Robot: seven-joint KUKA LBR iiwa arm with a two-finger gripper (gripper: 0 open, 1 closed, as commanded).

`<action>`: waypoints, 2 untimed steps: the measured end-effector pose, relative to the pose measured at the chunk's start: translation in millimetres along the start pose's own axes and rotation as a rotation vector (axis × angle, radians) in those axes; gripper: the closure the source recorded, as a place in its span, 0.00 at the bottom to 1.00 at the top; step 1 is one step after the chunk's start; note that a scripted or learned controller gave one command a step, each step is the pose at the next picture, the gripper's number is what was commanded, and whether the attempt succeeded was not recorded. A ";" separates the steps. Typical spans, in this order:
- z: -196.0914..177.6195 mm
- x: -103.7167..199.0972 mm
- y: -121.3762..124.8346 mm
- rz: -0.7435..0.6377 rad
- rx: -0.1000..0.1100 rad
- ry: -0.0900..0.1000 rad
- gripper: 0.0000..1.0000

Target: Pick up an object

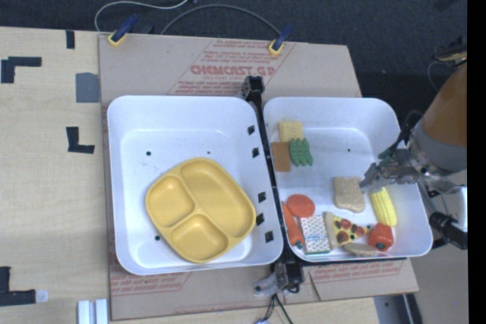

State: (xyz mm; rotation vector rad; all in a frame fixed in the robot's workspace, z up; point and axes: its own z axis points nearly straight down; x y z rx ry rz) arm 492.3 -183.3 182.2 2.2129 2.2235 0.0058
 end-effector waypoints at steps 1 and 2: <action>2.9 32.4 73.8 -0.003 0.002 0.001 1.00; 3.2 29.2 70.2 0.003 0.007 0.001 0.00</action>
